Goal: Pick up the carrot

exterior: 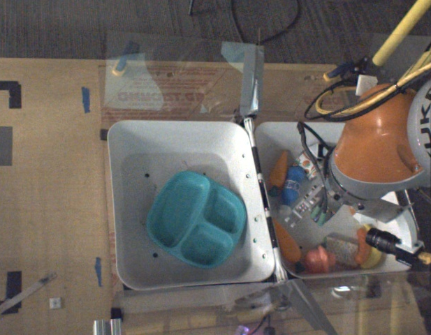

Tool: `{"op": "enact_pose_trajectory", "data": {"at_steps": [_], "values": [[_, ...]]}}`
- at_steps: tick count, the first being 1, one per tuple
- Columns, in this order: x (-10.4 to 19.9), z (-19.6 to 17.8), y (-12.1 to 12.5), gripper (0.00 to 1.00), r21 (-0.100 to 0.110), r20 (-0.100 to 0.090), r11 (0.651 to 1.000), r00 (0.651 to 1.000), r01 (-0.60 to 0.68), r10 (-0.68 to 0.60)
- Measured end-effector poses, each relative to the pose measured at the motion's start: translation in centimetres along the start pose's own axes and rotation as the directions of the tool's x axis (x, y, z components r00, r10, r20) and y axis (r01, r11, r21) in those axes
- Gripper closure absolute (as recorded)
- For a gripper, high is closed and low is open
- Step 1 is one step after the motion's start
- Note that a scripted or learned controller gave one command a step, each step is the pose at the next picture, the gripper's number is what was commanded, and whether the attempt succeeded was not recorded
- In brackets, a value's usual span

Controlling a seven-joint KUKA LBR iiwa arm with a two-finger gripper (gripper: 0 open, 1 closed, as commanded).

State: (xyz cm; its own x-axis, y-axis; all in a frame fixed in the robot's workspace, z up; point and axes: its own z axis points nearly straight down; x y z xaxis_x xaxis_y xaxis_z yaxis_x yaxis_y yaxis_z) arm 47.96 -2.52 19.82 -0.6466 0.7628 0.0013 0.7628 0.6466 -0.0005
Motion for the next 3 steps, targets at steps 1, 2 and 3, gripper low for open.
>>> {"op": "enact_pose_trajectory", "data": {"at_steps": [1, 2, 3], "values": [[-0.2, -1.0, 0.0, 1.00, -0.003, 0.003, 1.000, 1.000, -0.004, 0.004], [0.1, -16.8, 2.6, 1.00, -0.003, 0.007, 0.945, 0.945, 0.327, -0.327], [1.1, -3.0, 0.9, 1.00, -0.001, 0.003, 0.881, 0.881, 0.474, -0.474]]}}
